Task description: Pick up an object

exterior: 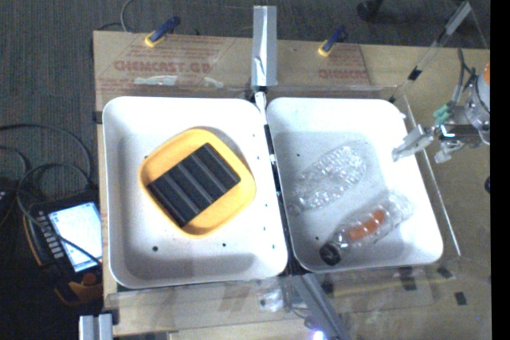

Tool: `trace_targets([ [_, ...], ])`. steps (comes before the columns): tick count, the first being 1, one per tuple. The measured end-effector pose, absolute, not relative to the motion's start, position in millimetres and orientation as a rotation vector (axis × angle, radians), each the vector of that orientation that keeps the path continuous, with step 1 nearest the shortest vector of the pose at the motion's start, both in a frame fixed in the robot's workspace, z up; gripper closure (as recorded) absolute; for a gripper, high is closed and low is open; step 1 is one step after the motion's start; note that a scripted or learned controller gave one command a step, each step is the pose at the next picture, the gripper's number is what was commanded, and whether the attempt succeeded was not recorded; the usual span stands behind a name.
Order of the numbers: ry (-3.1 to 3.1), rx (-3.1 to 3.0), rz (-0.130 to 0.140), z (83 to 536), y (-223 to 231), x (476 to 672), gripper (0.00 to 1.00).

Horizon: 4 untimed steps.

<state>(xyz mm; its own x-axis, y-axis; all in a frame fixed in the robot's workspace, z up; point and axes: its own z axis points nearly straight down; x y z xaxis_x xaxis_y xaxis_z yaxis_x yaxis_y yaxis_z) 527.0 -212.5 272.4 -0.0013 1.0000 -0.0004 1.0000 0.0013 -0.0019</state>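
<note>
- Bench [111,52] — a brown board carrying two shallow white bins set side by side, parted by a narrow metal divider [264,44] that runs back from their shared edge; two yellow-and-blue clamps [162,30] sit near the board's far edge, probably pinning it in place.
- Left bin [119,251] — holds a single item, a yellow tray-like object with a dark ribbed insert [198,181], lying flat and turned at an angle near the bin's middle.
- Right bin [311,127] — holds two clear plastic items: a crumpled transparent bottle [331,175] lying on its side near the centre, and a second clear bottle with a dark cap and orange contents [366,228] lying nearer the front wall, its cap pointing toward the front-left corner. The two lie close together, but whether they touch cannot be told.
- Gripper [414,141] — seen at the right bin's far right corner, reaching in over the rim from the right side; it stands above the bin wall and apart from both bottles. Nothing lies between its fingers; whether the jaws stand apart or closed cannot be told at this resolution.
- Task state — any of the three items could serve as the object to pick; all rest on the bin floors, so the pick is judged not yet made. The two bottles are nearest the gripper — the likelier targets, though their clear, rounded walls may slip in a two-finger grasp.
</note>
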Motion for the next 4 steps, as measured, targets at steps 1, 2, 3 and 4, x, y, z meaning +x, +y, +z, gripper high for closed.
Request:
trace_targets([
  [1, -2.32, -2.114, 0.0, 190, -167, 483.6, 0.0],
  [2, -2.4, -2.045, -0.008, 99, -189, 551.9, 0.0],
  [3, -2.119, -2.319, -0.016, 93, -209, 615.4, 0.0],
  [4, -2.143, -2.301, 0.002, 137, -216, 647.6, 0.0],
])
